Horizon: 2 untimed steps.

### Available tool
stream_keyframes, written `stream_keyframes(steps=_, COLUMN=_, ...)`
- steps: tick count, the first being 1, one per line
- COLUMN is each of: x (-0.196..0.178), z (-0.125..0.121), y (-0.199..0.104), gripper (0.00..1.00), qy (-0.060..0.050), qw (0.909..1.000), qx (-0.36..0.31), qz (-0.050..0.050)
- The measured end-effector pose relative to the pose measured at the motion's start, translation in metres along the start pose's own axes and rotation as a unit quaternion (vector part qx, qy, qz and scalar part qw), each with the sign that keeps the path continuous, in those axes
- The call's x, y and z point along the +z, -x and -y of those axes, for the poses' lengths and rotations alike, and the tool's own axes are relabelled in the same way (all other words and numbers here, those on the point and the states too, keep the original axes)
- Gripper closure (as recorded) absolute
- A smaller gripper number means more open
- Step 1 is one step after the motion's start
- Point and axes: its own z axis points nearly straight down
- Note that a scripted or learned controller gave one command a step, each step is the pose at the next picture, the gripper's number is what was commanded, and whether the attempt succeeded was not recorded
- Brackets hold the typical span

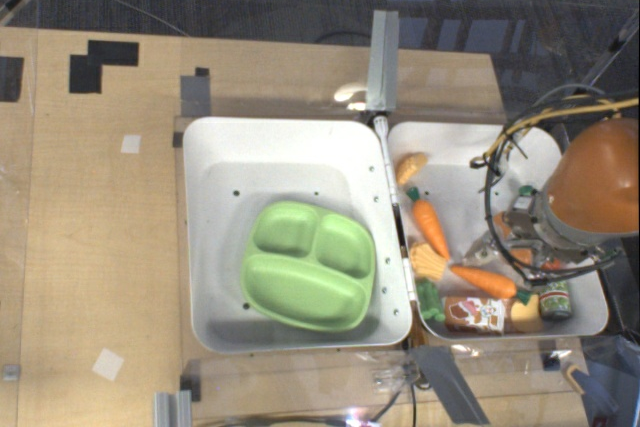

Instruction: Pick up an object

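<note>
- The gripper [512,250] hangs low over the right bin [465,160], just right of the bin's two toy carrots, with the orange-banded arm [598,177] above it and black cables looping round the wrist.
- How its jaws stand cannot be told from this angle, nor can anything be seen gripped between them.
- One carrot [430,225] lies slantwise near the bin's left wall; a second carrot [482,278] lies below it, just under the gripper.
- A brown packet [474,313] and a small green-lidded jar [556,300] rest along the bin's near wall.
- A tan piece [410,167] sits toward the bin's far left corner.
- Left of that bin, the left bin [225,155] holds a green divided tray [308,265].
</note>
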Motion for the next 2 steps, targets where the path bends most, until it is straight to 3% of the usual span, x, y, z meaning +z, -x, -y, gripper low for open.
stream_keyframes(steps=1, x=0.001, z=-0.046, y=0.039, gripper=0.00, qy=0.009, qw=0.9980, qx=-0.062, qz=-0.004)
stream_keyframes(steps=2, x=0.002, z=-0.041, y=0.051, gripper=0.00, qy=0.014, qw=0.9998, qx=-0.013, qz=-0.009)
